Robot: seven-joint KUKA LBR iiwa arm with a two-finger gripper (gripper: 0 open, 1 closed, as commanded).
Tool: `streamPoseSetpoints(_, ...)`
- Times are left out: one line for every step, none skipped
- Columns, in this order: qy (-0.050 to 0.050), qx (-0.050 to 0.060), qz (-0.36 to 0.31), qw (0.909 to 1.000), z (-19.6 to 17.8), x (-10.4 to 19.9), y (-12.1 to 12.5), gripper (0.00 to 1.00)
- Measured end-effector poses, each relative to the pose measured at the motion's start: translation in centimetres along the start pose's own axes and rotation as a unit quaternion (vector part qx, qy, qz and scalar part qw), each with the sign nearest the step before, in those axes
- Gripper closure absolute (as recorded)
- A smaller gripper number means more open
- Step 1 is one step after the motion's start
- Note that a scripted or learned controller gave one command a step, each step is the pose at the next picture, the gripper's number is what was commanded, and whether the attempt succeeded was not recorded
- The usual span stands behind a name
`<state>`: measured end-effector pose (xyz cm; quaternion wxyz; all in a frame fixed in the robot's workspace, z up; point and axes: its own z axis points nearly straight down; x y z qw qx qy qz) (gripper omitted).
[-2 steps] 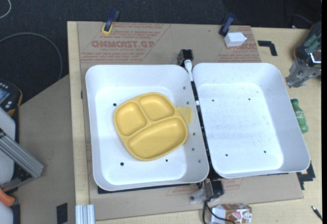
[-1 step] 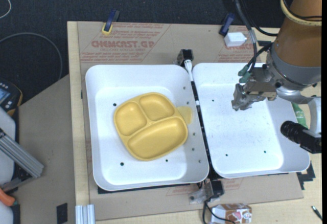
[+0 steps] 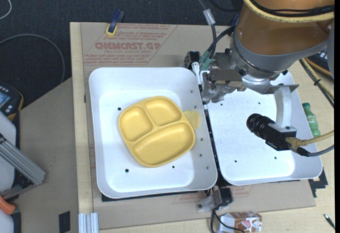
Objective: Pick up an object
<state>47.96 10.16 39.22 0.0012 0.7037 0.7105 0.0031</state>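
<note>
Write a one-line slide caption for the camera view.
Arm's gripper at the bins' divider; yellow divided plate in the left bin.

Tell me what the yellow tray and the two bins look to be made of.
Yellow tray: most likely moulded plastic, semi-gloss; soft highlights, rounded dividers between three compartments. Left bin and right bin: probably thin formed plastic, white and smooth; rolled rims and rounded corners, though coated metal can't be excluded.

The brown protective paper on the bench board (image 3: 133, 40), directly beyond the far rim of the left bin (image 3: 101, 78), bears red lettering reading "CHEMCAST GP", with smaller red lines beneath it too small to read.
</note>
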Motion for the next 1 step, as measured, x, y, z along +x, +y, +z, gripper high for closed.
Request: streamPoseSetpoints(-0.001,0.001,0.004,1.0000,-0.84,-0.47,0.03,1.00)
